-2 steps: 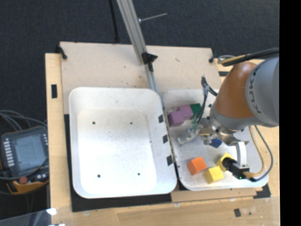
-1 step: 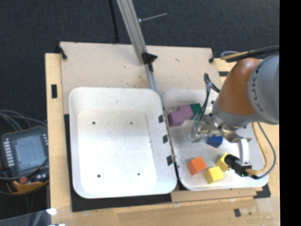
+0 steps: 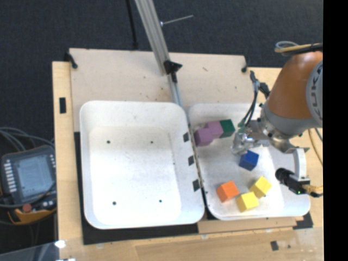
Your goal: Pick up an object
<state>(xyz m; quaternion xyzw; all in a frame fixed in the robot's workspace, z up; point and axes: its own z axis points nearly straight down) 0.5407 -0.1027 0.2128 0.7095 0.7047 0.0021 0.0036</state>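
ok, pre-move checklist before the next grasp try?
1. Targets in right bin: ok, purple block, green block, blue cube, orange cube, two yellow cubes.
2. Gripper over right bin: ok.
3. Object between fingers: cannot tell.
4. Nearest target: blue cube, just below gripper: ok.
5. Blue cube clear of neighbours: ok.
6. Purple and green blocks touching: not ok for a clean pick.

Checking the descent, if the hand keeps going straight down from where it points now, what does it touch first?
Probably the blue block, just under the hand; depth is hard to judge from this slant.
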